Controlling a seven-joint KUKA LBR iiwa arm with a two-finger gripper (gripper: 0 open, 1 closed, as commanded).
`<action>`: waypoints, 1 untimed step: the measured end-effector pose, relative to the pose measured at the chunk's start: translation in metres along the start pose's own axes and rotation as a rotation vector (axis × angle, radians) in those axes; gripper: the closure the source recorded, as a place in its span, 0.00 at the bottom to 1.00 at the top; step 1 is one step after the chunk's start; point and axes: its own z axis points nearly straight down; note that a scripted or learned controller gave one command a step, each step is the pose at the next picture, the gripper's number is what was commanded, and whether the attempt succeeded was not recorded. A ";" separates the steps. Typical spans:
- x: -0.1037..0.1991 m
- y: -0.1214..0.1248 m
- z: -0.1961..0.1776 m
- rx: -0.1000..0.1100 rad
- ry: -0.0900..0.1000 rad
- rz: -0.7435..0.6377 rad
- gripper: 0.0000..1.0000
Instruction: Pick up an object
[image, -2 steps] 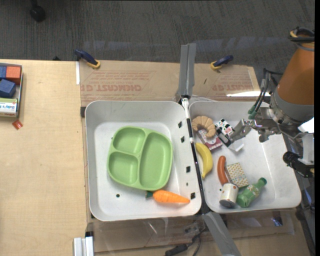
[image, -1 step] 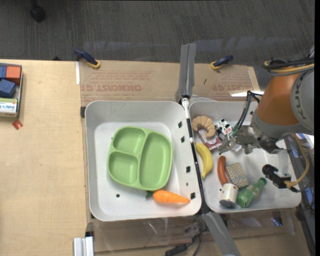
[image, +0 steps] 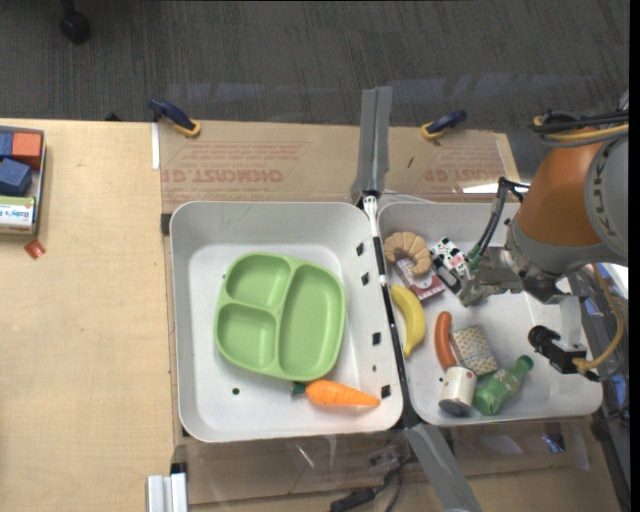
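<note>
Camera view, front edge first: orange carrot (image: 342, 395) lying in the left bin (image: 190, 330), touching the near rim of a green divided plate (image: 282, 315) that sits in the middle of that bin. Right bin (image: 560, 400), near side: white can (image: 458, 390) on its side, just beside a green bottle (image: 502, 386) lying tilted. Behind these, a speckled tan square pad (image: 474, 347) with a red sausage-shaped piece (image: 444, 340) at its left. Yellow banana (image: 406, 318) along the bin's left wall. Far left corner: tan ridged pastry-like item (image: 408, 250), a small pink-and-white item (image: 428, 285) below it, and a black-and-white toy (image: 449, 255) to its right. Gripper (image: 478, 285) low over the far middle of the right bin, near the black-and-white toy; how far the jaws stand apart cannot be told, and nothing is seen between them. Outside the bins: coloured blocks (image: 20, 165) on the bench at far left.
</note>
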 end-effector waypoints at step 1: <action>0.024 0.001 0.030 0.001 0.000 -0.008 1.00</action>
